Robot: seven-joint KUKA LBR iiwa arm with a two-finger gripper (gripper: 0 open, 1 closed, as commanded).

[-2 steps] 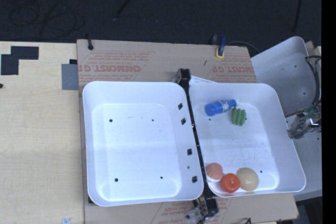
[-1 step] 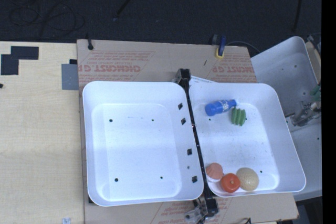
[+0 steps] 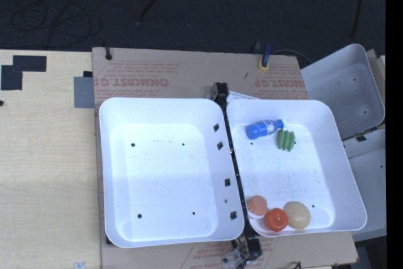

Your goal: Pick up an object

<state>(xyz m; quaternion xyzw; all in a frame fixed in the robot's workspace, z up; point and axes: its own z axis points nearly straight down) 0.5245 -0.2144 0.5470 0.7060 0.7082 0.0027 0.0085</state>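
Observation:
The right bin [image 3: 327, 135] holds several small objects. A blue bottle [image 3: 263, 128] lies on its side near the bin's back left, with a ridged green piece [image 3: 286, 140] just to its right. In the front left corner a pale pink round piece [image 3: 257, 205], a red-orange ball [image 3: 276, 219] and a beige ball [image 3: 297, 215] sit close together.
The left bin [image 3: 160, 170] stands beside the right one, joined by a black clip strip [image 3: 228, 160]. Both rest on brown cardboard [image 3: 189, 75] over a light wooden bench [image 3: 44, 160]. A grey-white plate [image 3: 346, 88] leans at the far right.

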